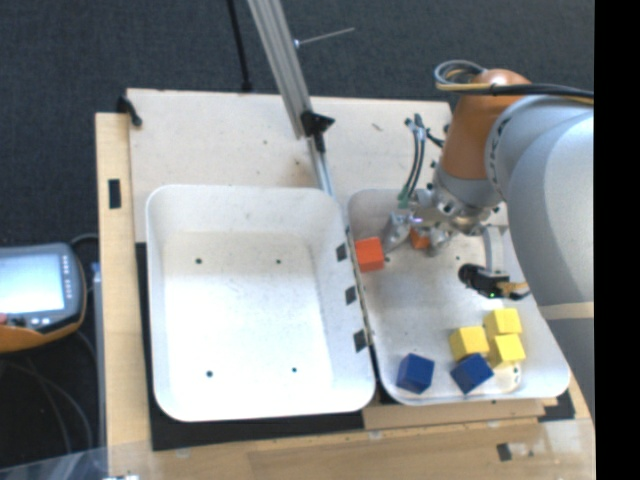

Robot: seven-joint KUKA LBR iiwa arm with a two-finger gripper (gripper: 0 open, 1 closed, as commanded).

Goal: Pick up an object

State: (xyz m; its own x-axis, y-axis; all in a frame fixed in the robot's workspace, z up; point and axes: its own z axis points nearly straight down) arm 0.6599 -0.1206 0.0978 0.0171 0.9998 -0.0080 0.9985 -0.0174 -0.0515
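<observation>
My gripper hangs low over the far part of the right bin, under the grey arm with its orange band. An orange cube lies just left of it, against the bin's left wall. A small orange patch shows right at the gripper; what it is and whether it is gripped is unclear. At the near end of the bin lie two blue cubes and three yellow cubes, close together.
The left bin stands beside the right one, their walls touching. A slanted metal rail rises behind the bins. A small screen device sits off the bench at the left.
</observation>
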